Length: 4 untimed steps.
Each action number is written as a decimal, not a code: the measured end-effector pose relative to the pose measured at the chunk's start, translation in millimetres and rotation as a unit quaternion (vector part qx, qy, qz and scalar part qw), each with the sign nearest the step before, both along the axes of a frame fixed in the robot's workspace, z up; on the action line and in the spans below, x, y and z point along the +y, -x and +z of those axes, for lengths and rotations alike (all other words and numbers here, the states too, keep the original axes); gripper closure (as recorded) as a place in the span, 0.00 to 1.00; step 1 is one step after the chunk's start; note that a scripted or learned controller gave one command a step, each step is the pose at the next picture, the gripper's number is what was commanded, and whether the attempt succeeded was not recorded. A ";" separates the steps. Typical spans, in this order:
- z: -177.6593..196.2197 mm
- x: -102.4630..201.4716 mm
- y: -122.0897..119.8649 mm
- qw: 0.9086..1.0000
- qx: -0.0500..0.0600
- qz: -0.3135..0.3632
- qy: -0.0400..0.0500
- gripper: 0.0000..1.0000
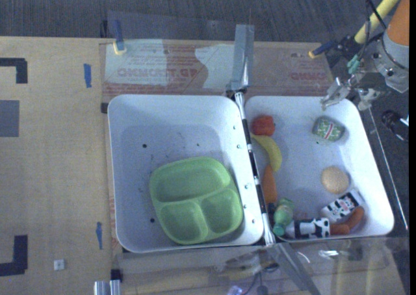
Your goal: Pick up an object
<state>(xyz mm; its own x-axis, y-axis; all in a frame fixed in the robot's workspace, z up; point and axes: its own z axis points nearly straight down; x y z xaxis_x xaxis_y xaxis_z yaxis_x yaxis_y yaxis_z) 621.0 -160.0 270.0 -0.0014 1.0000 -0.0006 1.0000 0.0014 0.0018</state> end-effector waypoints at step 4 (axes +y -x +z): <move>-171.8 -49.6 -18.9 1.000 -0.001 0.011 -0.005 0.00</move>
<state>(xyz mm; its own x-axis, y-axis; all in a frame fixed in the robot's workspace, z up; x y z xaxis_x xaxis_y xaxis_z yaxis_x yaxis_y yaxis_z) 639.9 -209.7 98.3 -0.0225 0.9997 0.0085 0.9997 0.0225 0.0049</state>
